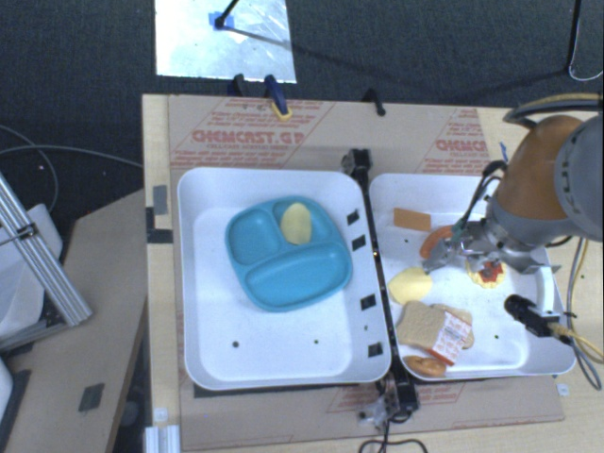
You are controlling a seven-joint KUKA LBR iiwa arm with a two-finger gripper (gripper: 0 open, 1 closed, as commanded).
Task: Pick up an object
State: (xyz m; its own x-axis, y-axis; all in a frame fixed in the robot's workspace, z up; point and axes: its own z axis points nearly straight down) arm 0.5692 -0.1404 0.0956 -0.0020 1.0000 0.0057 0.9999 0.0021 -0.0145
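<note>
Approach step, by my read: gripper [451, 250] low in right bin [538, 355], finger state cannot tell, nothing seen held; red-orange piece [432, 242] touching its tip, yellow lump [410, 284] just below-left; next needs closing squarely on one.

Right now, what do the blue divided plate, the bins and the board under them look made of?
Blue divided plate: likely molded plastic, an even matte colour with soft rounded ridges.
Left bin and right bin: probably thin formed plastic, smooth white with rounded corners.
Board: looks like cardboard, tan with red printed lettering.
</note>
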